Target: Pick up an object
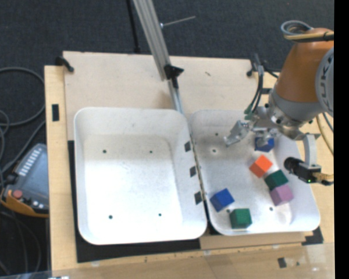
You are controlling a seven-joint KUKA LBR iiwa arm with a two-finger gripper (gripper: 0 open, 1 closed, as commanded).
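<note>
Sitting left, shallow white plastic bin (134, 173); right white bin (221, 132) holds blue cube (222, 199) and dark green cube (240, 218) near front, then orange cube (260, 166), green cube (276, 179), purple cube (281, 195). Two-finger gripper (239, 131) hovers over far part, beside a small blue block (264, 143); finger state: cannot tell.

— What's hidden here?
— The arm (305, 77) runs off the right edge, and its wrist covers most of a blue block (265, 144).
— The gripper (237, 131)?
— Blurred; perhaps tilted.
</note>
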